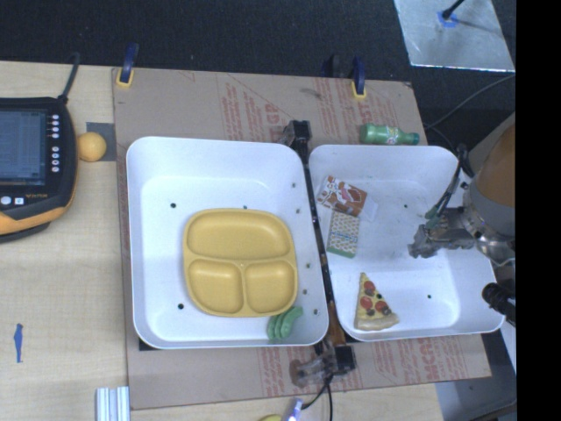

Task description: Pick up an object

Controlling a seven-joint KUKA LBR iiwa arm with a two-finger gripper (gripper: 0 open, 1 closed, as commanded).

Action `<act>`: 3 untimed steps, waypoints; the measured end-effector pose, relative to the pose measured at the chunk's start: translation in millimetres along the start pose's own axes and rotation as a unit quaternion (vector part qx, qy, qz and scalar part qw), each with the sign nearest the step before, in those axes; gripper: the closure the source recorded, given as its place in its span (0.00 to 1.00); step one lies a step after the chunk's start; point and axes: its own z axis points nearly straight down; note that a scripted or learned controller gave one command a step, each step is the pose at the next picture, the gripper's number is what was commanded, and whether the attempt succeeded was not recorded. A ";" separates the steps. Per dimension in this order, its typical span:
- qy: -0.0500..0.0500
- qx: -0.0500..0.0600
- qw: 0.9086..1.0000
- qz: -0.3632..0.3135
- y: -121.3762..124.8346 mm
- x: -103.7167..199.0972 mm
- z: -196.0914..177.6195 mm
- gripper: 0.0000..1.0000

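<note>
The right bin point(399, 169) holds a pizza-slice toy point(373, 304) near its front, a red-brown packet point(342, 196) at its back left and a pale green checked packet point(344, 233) just in front of that. My gripper point(426, 242) hangs low over the right part of this bin, reaching in from the right edge. It is well to the right of the packets and above-right of the pizza slice. Nothing shows between its fingers.
The left bin point(153, 174) carries a yellow divided plate point(238, 260) and a green toy point(284, 324) at its front right corner. A green bottle point(388, 134) lies behind the right bin. A teach pendant point(31, 165) and a yellow ball point(91, 146) sit at far left.
</note>
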 end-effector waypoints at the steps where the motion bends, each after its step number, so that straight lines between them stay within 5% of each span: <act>1: 0.001 0.001 1.000 -0.001 35.3 69.8 -34.1 1.00; 2: 0.001 0.001 1.000 -0.001 35.0 69.0 -34.0 0.00; 3: 0.000 0.002 1.000 -0.001 -14.9 59.9 39.5 0.00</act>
